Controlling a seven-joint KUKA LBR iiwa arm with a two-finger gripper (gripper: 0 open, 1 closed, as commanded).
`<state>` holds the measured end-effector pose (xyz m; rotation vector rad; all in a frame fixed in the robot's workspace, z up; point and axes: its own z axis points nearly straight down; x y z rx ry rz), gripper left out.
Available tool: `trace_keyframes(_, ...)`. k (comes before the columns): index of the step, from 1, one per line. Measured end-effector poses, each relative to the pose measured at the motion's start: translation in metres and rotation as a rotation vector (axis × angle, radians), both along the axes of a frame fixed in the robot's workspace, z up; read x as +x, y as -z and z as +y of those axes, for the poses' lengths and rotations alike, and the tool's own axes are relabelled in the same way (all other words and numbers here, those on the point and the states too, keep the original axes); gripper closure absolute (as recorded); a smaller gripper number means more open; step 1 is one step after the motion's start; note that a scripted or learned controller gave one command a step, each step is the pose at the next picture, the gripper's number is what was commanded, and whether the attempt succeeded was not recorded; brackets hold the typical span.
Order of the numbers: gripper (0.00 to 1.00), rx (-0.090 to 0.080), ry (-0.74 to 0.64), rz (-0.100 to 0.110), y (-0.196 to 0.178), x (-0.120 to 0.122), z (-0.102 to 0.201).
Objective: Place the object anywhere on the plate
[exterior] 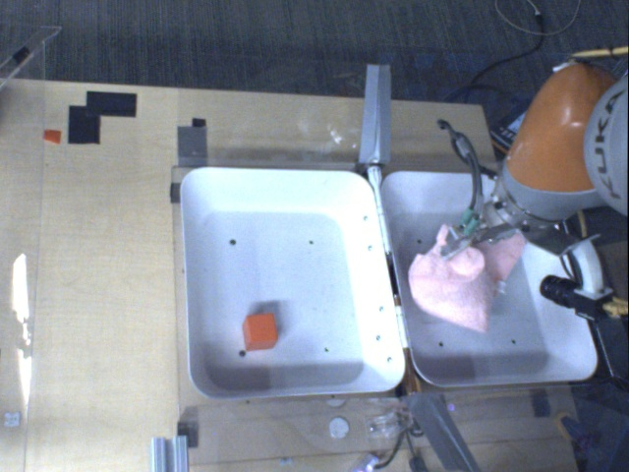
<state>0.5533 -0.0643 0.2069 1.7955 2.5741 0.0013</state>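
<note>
A soft, crumpled pink object (pixel 450 285) lies in the right bin (pixel 550 362), toward its left middle. My gripper (pixel 460 242) reaches down from the right onto the object's upper edge. Its fingers are pinched together on a raised fold of the pink material, which bunches up around them and shows on both sides of the wrist. An orange cube (pixel 260 331) sits alone on the floor of the left bin (pixel 295 205), near its front left.
A grey metal divider (pixel 374 116) runs between the two bins at the back. The arm's orange band (pixel 560 136) hangs over the right bin's far right corner. Black cables (pixel 462 146) trail along the right bin's back rim.
</note>
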Motion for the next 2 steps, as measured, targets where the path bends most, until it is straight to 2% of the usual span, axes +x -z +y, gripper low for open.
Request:
trace_keyframes(1, 1.0, 0.0, -0.008, -0.001, -0.016, 0.003, 0.001)
trace_keyframes(2, 1.0, 0.0, -0.41, 0.0, -0.007, 0.012, 0.051)
